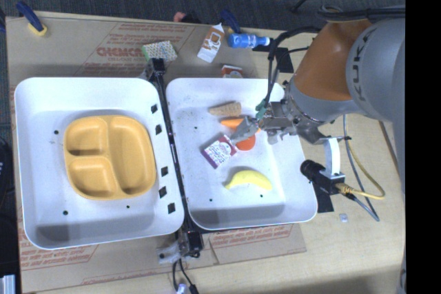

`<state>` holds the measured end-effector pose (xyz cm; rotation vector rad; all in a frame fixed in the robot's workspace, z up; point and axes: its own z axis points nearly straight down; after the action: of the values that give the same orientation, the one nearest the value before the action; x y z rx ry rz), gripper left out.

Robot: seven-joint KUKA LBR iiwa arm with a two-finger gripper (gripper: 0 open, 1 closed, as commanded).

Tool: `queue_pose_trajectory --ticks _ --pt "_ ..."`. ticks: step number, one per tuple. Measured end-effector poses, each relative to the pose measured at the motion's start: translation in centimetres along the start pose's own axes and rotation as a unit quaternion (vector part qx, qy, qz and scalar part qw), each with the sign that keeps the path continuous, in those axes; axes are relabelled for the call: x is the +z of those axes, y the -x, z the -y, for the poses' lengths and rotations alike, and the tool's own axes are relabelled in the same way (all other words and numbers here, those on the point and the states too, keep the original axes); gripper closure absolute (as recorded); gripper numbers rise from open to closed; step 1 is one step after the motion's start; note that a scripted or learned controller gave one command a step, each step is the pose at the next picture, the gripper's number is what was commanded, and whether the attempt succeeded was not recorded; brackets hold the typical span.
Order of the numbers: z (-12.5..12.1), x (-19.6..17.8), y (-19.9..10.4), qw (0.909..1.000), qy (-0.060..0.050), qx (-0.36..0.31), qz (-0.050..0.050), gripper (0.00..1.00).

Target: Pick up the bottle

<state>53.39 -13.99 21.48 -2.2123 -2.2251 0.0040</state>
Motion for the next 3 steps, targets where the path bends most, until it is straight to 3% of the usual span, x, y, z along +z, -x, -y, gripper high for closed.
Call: queue_pose_trajectory --ticks 1,2,3 --pt "0.0 -1.0 0.0 1.0 -0.001 -0.002 0.0 1.0" --pt "5.8 -3.6 3.1 1.0 0.0 0.008 0.0 1.0" --pt "5.8 2.1 3.2 0.9986 0.0 0.053 0.0 1.0"
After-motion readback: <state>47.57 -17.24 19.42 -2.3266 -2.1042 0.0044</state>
